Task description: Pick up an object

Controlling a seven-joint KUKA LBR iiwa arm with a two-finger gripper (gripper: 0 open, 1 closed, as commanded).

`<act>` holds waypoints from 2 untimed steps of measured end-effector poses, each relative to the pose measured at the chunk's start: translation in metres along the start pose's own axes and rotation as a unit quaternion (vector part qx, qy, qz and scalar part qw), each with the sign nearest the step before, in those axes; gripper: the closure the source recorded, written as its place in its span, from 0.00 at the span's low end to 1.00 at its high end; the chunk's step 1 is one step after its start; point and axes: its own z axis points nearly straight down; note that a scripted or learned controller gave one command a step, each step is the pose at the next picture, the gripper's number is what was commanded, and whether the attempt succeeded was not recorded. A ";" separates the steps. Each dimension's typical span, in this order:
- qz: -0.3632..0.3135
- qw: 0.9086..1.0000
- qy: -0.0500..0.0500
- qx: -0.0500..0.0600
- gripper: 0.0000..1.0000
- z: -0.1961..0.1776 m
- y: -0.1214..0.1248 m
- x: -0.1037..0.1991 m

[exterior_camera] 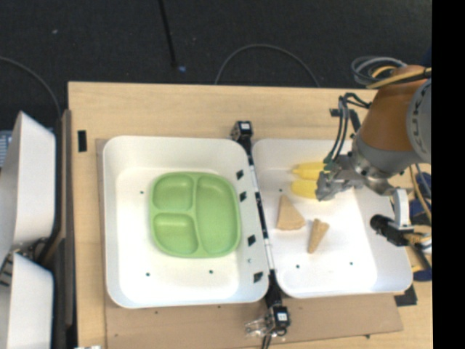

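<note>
In the right bin lie two yellow pieces, one above the other, near the bin's upper middle. A tan wedge lies below them, and a small tan cone lies to its right. My gripper hangs low over the right end of the yellow pieces, at the end of the grey arm with its orange band. The gripper's body hides the spot where it meets the yellow pieces.
The left bin holds a green divided plate. A black clamp and a row of black clips sit along the divider between the bins. Cables loop around the arm at right. White boxes stand at the far left.
</note>
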 end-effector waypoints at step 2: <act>-0.001 1.000 0.000 0.001 1.00 -0.054 -0.006 -0.002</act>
